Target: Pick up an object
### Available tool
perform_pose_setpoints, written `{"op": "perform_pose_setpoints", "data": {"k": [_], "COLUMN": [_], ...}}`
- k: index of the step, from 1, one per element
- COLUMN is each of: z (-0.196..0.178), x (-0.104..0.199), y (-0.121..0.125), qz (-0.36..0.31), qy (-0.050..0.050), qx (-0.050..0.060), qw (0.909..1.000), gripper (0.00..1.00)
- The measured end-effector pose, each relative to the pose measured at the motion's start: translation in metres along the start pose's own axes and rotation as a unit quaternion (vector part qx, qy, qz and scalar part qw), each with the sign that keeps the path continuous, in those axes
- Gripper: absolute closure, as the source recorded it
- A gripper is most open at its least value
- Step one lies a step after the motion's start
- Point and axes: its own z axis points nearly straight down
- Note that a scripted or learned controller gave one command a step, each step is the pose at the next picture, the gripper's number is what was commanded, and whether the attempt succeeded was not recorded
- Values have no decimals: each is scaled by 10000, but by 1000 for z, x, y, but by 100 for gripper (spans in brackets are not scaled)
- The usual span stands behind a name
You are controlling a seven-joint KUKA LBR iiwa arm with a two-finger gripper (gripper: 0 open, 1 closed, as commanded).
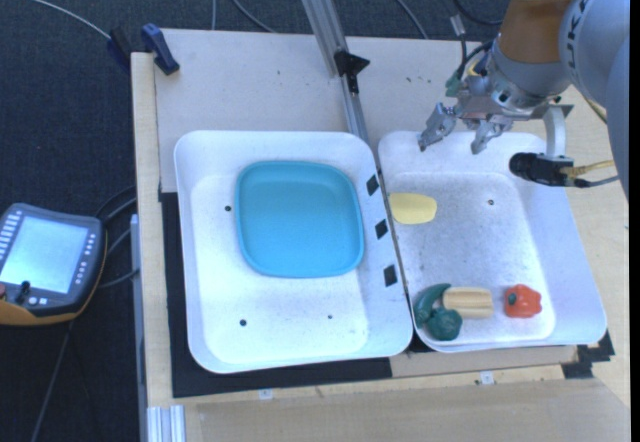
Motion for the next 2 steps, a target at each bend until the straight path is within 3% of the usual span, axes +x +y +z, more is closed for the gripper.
{"op": "perform_pose_setpoints", "data": {"k": [2], "z": [99], "x": [0], "y": [5], "qz": [0], "qy": [0], "qx": [0], "qw": [10000], "gripper": [0]}}
